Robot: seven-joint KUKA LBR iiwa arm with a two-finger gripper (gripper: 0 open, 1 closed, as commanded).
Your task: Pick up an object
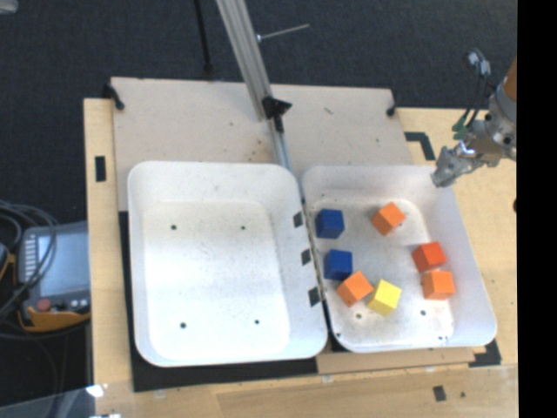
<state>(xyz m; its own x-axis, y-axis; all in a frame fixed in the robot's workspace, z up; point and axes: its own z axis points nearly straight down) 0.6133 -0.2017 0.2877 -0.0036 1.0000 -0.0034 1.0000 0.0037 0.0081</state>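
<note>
Seven cubes in right bin, end effector above its rim

Two white bins sit on the bench, the right holding two blue cubes, four orange cubes and one yellow cube

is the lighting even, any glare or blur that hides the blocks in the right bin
Camera view: light is soft and even, with only faint shadows beside the blocks; the right bin shows no glare; the yellow block and blue blocks read clearly; the gripper at the bin's far right corner looks slightly soft.
</note>
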